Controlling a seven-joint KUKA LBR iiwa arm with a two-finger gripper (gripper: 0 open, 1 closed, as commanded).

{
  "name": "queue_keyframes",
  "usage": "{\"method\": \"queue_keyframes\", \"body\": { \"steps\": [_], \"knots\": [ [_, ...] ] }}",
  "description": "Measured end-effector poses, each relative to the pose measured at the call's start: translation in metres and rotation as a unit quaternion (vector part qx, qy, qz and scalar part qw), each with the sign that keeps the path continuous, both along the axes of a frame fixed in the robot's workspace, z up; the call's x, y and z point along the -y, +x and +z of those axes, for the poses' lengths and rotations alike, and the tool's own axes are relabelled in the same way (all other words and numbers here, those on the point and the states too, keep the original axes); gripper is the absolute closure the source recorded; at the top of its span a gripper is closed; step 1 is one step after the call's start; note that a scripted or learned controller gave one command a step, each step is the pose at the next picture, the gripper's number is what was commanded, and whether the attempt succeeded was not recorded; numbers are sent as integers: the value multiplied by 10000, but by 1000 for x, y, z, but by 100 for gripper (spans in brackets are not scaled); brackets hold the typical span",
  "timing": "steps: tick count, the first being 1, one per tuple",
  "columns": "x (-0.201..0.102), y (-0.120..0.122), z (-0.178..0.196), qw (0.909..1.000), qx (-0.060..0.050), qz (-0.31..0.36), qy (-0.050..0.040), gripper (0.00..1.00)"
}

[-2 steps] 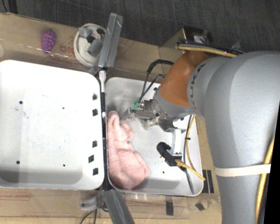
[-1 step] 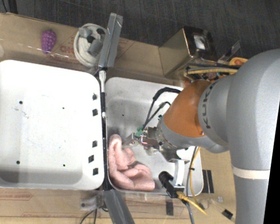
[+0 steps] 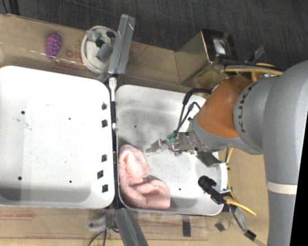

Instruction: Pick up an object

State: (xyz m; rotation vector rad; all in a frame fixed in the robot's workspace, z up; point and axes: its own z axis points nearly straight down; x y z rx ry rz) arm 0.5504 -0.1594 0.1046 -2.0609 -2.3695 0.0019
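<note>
The gripper (image 3: 161, 145) hangs over the middle of the right bin (image 3: 145, 104), just beside the pink cloth (image 3: 137, 180), which lies bunched in that bin's near left corner. Whether its jaws are open or closed cannot be told, and nothing shows between them.

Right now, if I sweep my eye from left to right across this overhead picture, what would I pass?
Purple grape-like object → left white bin → grey divider bar between the bins → pink cloth in the right white bin → gripper → orange band → grey arm.
</note>
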Motion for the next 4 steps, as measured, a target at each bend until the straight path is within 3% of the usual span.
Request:
{"method": "queue_keyframes", "body": {
  "steps": [1,2,3,4],
  "knots": [
    [-36,-32,-14,9954,-11,963,7,0],
    [-42,-74,33,9897,-18,1430,16,0],
    [-34,-60,-14,9955,-16,949,20,0],
    [-62,-19,-13,9956,1,936,-8,0]
  ]
}}
